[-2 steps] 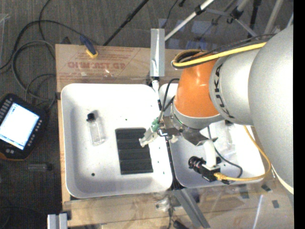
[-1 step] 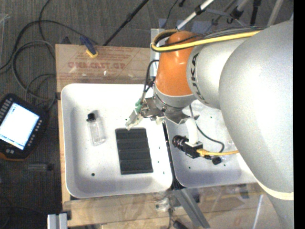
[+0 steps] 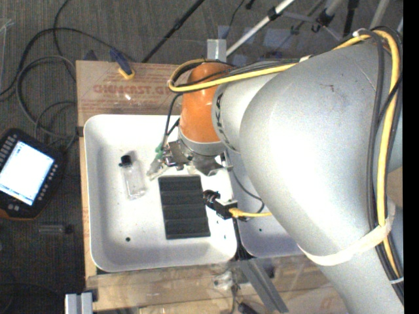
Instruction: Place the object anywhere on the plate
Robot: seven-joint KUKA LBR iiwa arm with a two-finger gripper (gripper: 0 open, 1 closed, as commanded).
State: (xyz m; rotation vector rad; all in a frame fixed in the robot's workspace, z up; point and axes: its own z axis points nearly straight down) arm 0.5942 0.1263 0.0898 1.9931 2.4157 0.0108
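A small clear bottle with a black cap (image 3: 133,175) lies on the floor of the left white bin (image 3: 105,241), toward its left side. A black ribbed rectangular plate (image 3: 183,207) lies in the same bin, right of the bottle and apart from it. My gripper (image 3: 159,164) hangs below the orange wrist band (image 3: 200,113), just above the plate's top-left corner and a short way right of the bottle. The wrist body hides much of the gripper.
The big grey arm covers the right half of the view and most of the right bin (image 3: 265,242). A tablet (image 3: 25,174) lies on the floor left of the bench. Cables run across the carpet at the back.
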